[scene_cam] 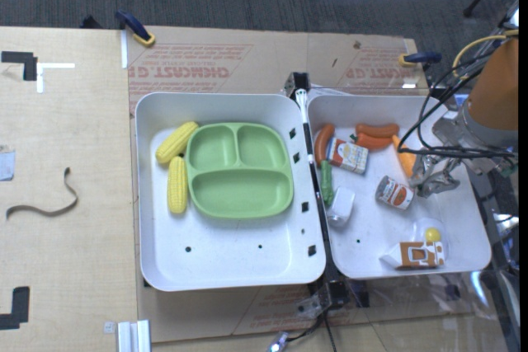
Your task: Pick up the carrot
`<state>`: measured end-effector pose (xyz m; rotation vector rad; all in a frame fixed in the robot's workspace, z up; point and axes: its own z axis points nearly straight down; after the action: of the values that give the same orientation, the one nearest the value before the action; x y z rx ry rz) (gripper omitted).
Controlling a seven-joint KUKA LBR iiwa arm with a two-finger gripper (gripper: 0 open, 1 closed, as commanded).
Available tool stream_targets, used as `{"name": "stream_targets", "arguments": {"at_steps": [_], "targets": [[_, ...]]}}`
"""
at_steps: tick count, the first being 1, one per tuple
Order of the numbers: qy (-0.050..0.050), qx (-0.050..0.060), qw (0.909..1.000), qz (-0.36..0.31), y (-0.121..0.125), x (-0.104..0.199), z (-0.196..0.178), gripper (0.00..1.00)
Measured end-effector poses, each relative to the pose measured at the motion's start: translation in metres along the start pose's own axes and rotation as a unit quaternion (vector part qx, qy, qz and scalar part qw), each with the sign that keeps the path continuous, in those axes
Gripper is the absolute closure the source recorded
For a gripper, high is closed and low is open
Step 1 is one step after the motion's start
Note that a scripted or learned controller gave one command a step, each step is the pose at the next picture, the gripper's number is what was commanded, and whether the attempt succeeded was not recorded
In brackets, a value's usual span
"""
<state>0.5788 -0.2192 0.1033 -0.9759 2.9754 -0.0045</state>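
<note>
Carrot (406, 161) lies just left of end effector (435, 181).

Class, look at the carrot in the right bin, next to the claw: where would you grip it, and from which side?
Probably from straight above, across the middle of the carrot. It lies low on the right bin's floor, with the claw close on its right in the view and black cables crossing it, so a sideways approach looks blocked.
</note>
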Motion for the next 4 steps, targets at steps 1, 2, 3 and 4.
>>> {"name": "stream_targets", "arguments": {"at_steps": [1,2,3,4], "targets": [[0.002,-0.001,0.9966,-0.082,0.040,0.057,0.009,1.00],[0.001,-0.002,0.9966,-0.083,0.041,0.056,0.010,0.00],[-0.001,-0.001,0.9964,-0.084,0.041,0.052,0.000,1.00],[-0.001,-0.001,0.9964,-0.084,0.041,0.052,0.000,0.00]]}}
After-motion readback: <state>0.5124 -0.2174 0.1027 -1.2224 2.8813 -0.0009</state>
